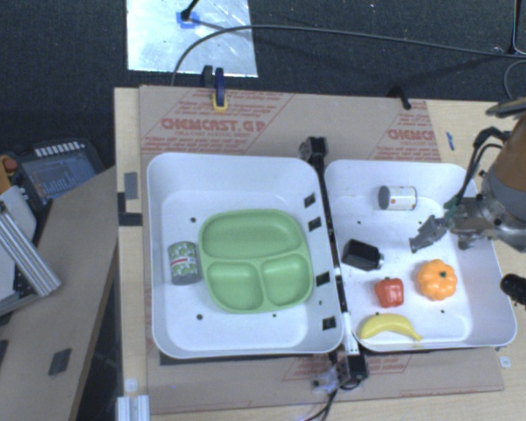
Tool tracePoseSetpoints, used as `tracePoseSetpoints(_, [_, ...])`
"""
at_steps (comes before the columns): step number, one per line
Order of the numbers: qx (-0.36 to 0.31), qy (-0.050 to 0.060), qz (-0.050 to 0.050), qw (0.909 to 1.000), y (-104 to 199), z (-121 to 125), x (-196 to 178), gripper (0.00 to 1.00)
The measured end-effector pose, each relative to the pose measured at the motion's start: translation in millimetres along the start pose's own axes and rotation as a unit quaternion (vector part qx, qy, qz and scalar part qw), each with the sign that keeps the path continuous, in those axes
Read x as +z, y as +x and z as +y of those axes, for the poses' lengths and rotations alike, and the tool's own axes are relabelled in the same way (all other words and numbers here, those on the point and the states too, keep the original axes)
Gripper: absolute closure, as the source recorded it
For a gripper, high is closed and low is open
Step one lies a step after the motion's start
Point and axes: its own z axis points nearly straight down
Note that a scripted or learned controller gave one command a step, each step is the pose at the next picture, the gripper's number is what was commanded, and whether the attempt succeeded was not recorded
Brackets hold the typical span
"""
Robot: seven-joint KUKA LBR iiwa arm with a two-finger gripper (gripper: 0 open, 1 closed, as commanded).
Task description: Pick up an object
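The right bin (489,321) holds several objects. A white can (397,198) lies on its side at the back. A black block (361,254) sits near the left wall, and a red pepper (388,291) is just in front of it. An orange pumpkin (437,280) rests to the right of the pepper, and a yellow banana (389,326) lies along the front. My gripper (425,233) hangs over the middle of this bin, between the can and the pumpkin, with nothing seen in it. The arm (508,191) comes in from the right.
The left bin (160,226) bears a green divided plate (250,260) and a small upright can (183,262) at its left. A black divider (326,235) runs between the bins. A cable (473,160) loops by the arm.
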Motion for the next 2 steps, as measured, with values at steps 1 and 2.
tracePoseSetpoints(1, [-0.002, -0.007, -0.001, 1.0, 0, 3, -7, 0.0])
tracePoseSetpoints(2, [-0.001, -0.005, -0.001, 1.0, 0, 13, 41, 0.0])
